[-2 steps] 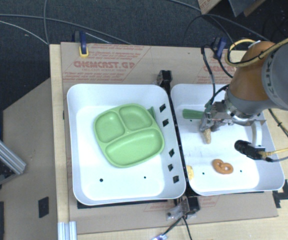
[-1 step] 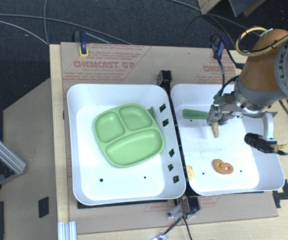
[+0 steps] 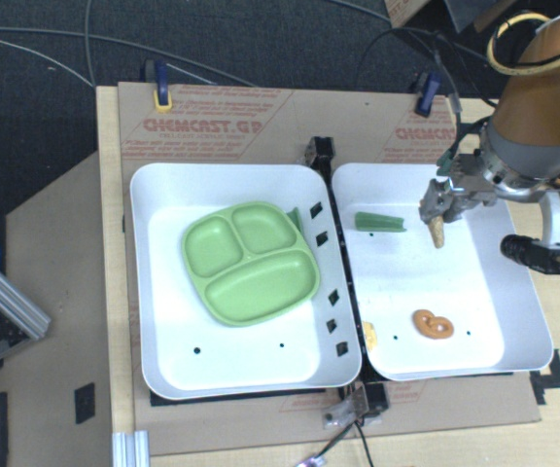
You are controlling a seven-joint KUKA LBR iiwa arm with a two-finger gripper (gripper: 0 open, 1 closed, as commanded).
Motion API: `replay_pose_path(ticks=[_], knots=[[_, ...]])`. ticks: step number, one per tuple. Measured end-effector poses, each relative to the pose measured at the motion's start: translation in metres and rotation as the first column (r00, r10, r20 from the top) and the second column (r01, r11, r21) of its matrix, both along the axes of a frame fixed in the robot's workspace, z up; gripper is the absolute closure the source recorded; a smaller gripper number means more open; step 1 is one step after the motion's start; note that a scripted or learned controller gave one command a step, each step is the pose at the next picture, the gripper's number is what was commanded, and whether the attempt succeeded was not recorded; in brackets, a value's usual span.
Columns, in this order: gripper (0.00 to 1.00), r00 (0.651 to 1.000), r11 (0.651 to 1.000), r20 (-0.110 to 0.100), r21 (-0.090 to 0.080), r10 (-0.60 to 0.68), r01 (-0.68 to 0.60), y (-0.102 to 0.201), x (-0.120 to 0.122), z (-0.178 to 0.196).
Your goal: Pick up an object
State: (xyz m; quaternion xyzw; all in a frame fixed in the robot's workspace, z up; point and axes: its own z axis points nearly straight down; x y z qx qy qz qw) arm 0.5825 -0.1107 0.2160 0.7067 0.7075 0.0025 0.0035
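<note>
Nearest to the work lay a small green piece [image 3: 379,223], flat on the floor of the right bin [image 3: 513,309], up in its far-left part. Its long axis ran roughly side to side across the bin — that is, pointing toward the hand [image 3: 437,224] rather than across its path. The hand hung just to the right of that piece, at about the same depth in the bin, so the coming move would likely turn on a short shift to the left and a descent. Nothing green sat between the fingers; whether the hand was clenched or released could not be told from this slant, though a pale tan tip showed at its lower end.

Farther off, toward the near edge of the same bin, lay an orange pretzel-shaped object [image 3: 434,325], well apart from the hand and nearer the camera. A tiny yellow bit [image 3: 369,336] rested by the bin's left wall.

Beyond the divider, the left bin [image 3: 163,290] carried a green divided plate [image 3: 251,263], lying flat and tilted in plan. Both bins rested on the counter [image 3: 222,120] — a brown sheet clipped at its far edge.
</note>
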Motion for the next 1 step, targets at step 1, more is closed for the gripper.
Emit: replay_pose_path(ticks=[1], knots=[[1.0,1.0,1.0,0.0,0.0,0.0,0.0,-0.0043,0.011,0.055]])
